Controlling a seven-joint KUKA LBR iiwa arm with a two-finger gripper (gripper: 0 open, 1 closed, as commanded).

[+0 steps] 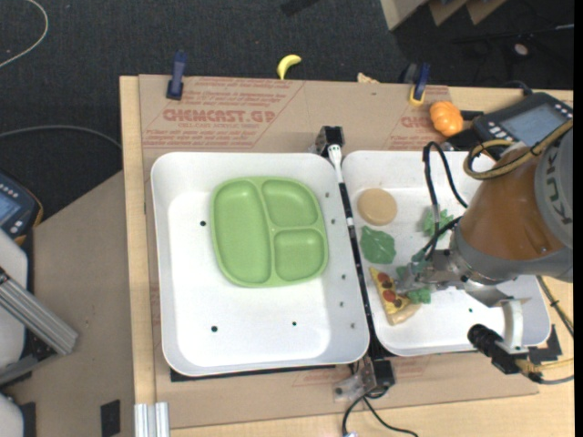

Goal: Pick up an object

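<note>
At lower right you see the gripper (421, 279) low in the right bin (455, 340), beside a flat pizza slice (393, 300); whether its fingers are closed, you cannot tell. Farther up lie a crinkled green leaf (377, 244) and round tan disc (377, 207). Left, a smooth green divided plate (270, 231).

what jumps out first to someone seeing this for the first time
The green divided plate lying alone in the left bin catches the eye first. Next is the grey-and-orange arm over the right bin, its hand low among toy foods: a pizza slice, a green leaf, a tan disc.
</note>
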